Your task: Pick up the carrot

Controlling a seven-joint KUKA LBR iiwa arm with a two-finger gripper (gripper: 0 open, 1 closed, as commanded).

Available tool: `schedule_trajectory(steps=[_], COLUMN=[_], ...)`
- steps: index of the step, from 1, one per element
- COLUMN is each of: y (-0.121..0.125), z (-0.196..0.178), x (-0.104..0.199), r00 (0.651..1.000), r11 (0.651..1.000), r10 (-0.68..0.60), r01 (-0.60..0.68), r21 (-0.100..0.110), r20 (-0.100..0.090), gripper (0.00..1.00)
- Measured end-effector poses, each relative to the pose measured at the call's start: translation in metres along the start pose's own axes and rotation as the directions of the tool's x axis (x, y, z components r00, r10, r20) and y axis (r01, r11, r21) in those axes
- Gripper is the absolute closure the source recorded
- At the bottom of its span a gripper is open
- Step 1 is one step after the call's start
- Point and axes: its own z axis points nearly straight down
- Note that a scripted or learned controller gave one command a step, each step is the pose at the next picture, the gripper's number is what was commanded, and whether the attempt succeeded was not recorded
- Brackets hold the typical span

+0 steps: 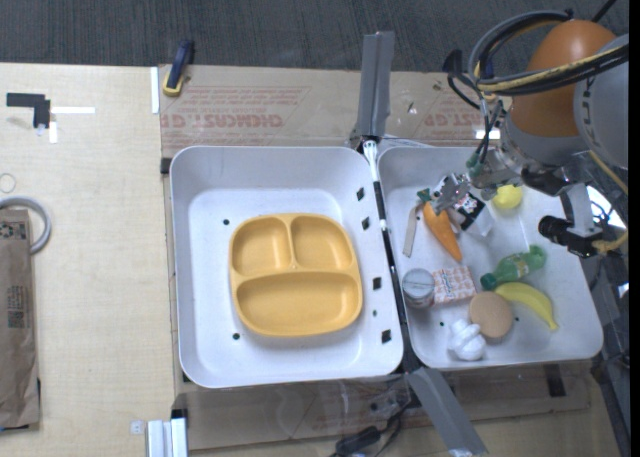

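Orange carrot lying tilted in the right bin, toward its left wall and rear half, leafy end up by the tool. Tool poised at the carrot's upper end, just touching or barely above; open or closed, cannot tell. Nearby in the same bin: yellow lemon, green bottle, banana, small can, pink carton, round brown bun, white lump at the front edge. Yellow divided plate centred in the left bin.
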Motion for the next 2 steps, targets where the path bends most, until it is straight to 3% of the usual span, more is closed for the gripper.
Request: schedule_trajectory(steps=[1, 2], y=[-0.051, -0.073], z=[-0.02, -0.058], x=[0.036, 0.071], r00=[0.98, 0.941], r11=[0.98, 0.941], r10=[-0.201, -0.338], r01=[0.201, 0.338], r21=[0.0, 0.001], r20=[-0.001, -0.001], gripper=[0.0, 0.0])
